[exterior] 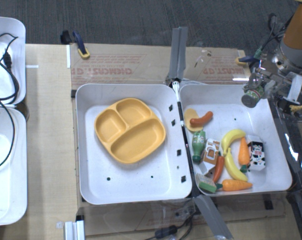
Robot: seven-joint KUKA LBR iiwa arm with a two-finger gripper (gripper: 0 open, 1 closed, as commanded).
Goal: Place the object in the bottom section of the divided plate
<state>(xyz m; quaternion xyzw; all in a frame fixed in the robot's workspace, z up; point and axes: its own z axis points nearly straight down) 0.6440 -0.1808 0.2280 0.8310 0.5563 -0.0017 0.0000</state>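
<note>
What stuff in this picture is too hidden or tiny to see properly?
- Gripper, camera view: too small and cluttered to tell open from shut.
- Arm: cut off by the top right edge.
- Toy pile in the right bin: the bottle and banana overlap smaller pieces.
- Small carton: print too small to read.

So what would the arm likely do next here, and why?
Probably swing down over the toy food in the right bin to pick a piece. The gripper sits at that bin's upper right edge, nothing visibly in it, and the yellow plate in the left bin has nothing in its sections.
</note>
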